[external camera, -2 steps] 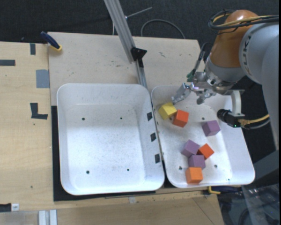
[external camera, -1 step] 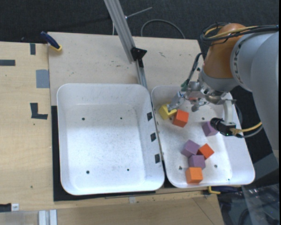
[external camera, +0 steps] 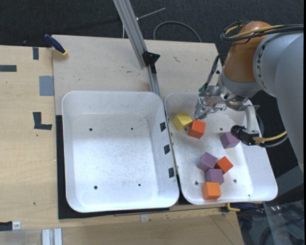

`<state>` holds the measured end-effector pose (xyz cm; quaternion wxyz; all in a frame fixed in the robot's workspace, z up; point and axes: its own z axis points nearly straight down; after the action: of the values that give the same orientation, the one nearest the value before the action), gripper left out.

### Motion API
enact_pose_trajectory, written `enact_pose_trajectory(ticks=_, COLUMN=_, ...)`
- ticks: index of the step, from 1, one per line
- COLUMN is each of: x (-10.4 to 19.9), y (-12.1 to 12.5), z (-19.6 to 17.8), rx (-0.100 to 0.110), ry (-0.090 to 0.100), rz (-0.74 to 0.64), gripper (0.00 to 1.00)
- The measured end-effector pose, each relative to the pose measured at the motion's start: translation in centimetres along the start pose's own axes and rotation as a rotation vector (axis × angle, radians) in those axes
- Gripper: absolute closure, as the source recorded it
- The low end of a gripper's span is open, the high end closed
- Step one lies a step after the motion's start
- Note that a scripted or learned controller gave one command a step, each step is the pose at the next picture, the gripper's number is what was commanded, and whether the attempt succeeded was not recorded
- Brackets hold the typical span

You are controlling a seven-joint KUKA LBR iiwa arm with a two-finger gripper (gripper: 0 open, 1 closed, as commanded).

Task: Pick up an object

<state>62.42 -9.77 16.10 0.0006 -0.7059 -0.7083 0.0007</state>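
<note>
1. Although the gripper (external camera: 203,112) hangs just above the orange block (external camera: 197,129) in the right bin (external camera: 265,188), its jaw state cannot be told.
2. Risk: the touching yellow block (external camera: 183,120) may obstruct descent.

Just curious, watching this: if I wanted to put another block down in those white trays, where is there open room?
The left tray has bare floor from wall to wall. The right tray is crowded: the hand hangs above the yellow block and an orange block, with more purple and orange blocks below. Only its lower right corner looks free.
</note>
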Motion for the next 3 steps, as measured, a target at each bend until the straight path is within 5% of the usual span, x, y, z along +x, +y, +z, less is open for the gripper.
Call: enact_pose_trajectory(ticks=3, x=0.6, y=0.2, z=-13.3, rx=-0.004, ry=0.0, rz=0.002, gripper=1.0)
